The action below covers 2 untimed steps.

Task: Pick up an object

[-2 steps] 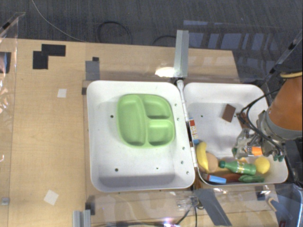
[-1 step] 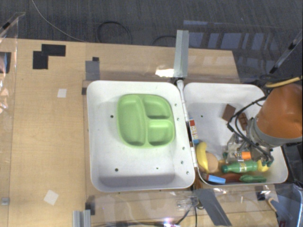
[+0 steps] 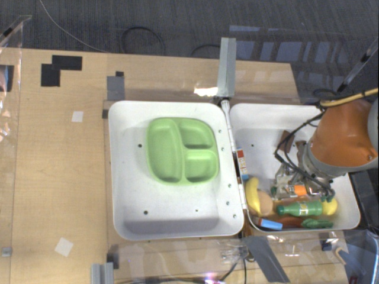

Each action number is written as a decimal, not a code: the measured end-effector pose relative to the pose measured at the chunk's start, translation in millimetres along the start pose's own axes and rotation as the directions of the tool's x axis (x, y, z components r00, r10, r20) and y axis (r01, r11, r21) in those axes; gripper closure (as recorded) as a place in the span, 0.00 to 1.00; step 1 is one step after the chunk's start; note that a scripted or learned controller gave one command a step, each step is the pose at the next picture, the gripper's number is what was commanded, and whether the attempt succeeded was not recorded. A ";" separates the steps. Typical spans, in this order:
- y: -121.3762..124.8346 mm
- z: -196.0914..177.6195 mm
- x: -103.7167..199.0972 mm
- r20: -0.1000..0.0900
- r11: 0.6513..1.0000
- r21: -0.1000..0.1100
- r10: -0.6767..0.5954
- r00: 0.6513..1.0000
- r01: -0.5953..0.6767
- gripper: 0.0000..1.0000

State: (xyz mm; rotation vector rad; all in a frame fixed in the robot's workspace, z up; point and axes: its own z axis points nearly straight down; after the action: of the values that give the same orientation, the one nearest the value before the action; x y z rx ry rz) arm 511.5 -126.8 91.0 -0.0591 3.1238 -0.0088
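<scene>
Green plastic catches your eye first: a small bottle (image 3: 300, 209) lies on its side in the near corner of the right bin (image 3: 260, 129), touching a yellow banana (image 3: 253, 195) on one end and a dark green vegetable (image 3: 317, 222) just beside it. A blue piece (image 3: 272, 224) sits at the bin's front wall.

Your arm (image 3: 345, 136), orange-banded, hangs over this heap, and its jaws (image 3: 293, 189) are low among the things, right above the bottle. Whether they stand apart or together you cannot tell; cables and the wrist hide them, and nothing shows clamped between them.

The left bin (image 3: 121, 158) carries a light green divided tray (image 3: 181, 150), well apart from the action.

The bottle looks light, stiff and smooth, so it is likely to roll or slip. Take it across the middle of its body, squarely over its width, not at the narrow cap end. The crowding is the risk: the banana may get nudged or caught as well.
</scene>
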 end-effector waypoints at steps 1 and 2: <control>-59.6 2.0 -39.2 0.000 0.997 -0.007 -0.078 0.997 0.078 0.00; 1.9 3.8 -105.1 -0.003 0.996 -0.007 0.088 0.996 -0.088 0.00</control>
State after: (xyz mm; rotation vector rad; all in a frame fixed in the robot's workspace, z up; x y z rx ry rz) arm 616.6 -120.9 89.0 0.0785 3.1257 0.0030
